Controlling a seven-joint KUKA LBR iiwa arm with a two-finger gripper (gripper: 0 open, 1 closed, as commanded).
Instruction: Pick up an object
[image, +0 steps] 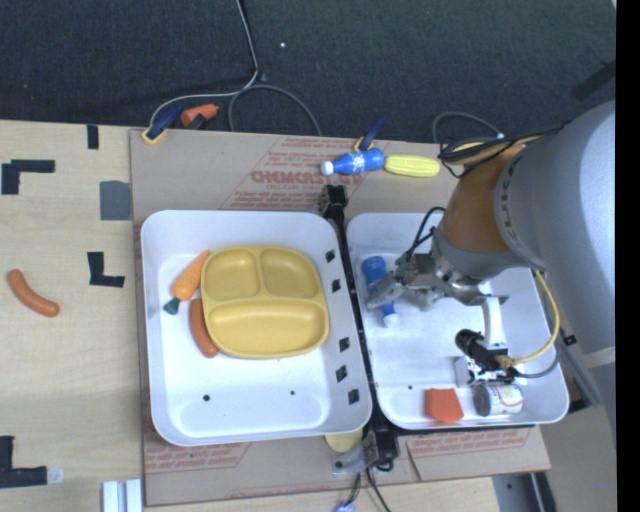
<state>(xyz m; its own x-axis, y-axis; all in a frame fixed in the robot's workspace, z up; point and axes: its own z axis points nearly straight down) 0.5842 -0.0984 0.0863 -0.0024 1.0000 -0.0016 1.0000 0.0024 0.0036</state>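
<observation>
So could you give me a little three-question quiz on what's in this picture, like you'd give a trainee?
1. True or false: the yellow tray lies in the left bin.
2. Which thing lies near the front edge of the right bin? A) orange block B) carrot C) corn cob
3. Fill in: the gripper is over the ____ bin, by a blue object.

Key: 1 true; 2 A; 3 right.
</observation>
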